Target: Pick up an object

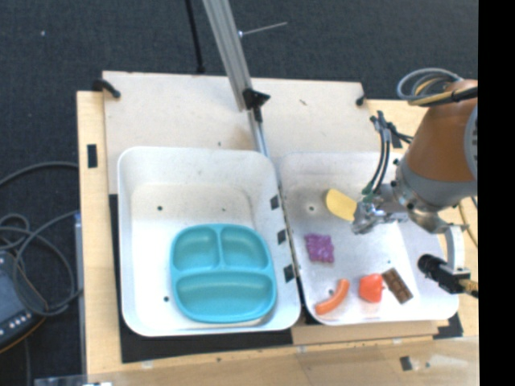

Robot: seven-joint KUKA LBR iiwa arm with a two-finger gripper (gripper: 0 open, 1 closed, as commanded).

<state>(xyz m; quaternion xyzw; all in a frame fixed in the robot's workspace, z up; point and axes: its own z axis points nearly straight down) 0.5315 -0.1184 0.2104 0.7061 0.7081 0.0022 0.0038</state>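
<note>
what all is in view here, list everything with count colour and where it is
bins: 2, white, side by side on the bench
divided plate: 1, teal blue, three compartments, in the left bin toward its near side
yellow piece: 1, yellow, right bin, far part, just left of the gripper
purple piece: 1, purple, right bin, middle left
carrot-shaped piece: 1, orange, right bin, near edge
round piece: 1, orange-red, right bin, near edge, beside the brown one
brown block: 1, brown, right bin, near right
metal rail: 1, grey, slanting over the far side of the bench
arm: 1, grey with an orange band, reaching in from the right
gripper: 1, metal, low over the right bin
</note>
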